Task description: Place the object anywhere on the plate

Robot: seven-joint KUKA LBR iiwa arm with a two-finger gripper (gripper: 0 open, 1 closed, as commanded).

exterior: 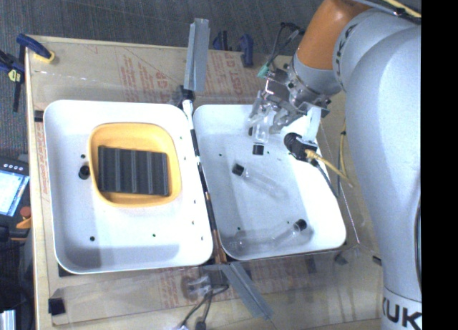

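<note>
Two white bins are sitting side by side on the bench. Left bin (64, 243): is holding a yellow plate (134, 135) with a dark ribbed insert (134, 171) lying on its middle. Right bin (325, 232): is holding two clear tube-like objects with dark caps, one (257, 177) lying near the centre, the other (275, 234) lying along the near wall.

Gripper (259, 139): is hanging over the far part of the right bin, just above the central tube's far end; a small dark piece is showing at its tip, but whether the fingers are spread or pressed together cannot be told from this view, and nothing is plainly showing between them.

Step in hand, as judged: the pick is being attempted; neither tube is on the plate, so placing is not yet begun.

Next move, as judged: calls for closing squarely across a tube, which is slim, clear and likely to roll or slip, then lifting clear of the dividing walls and carrying leftward over the plate.
</note>
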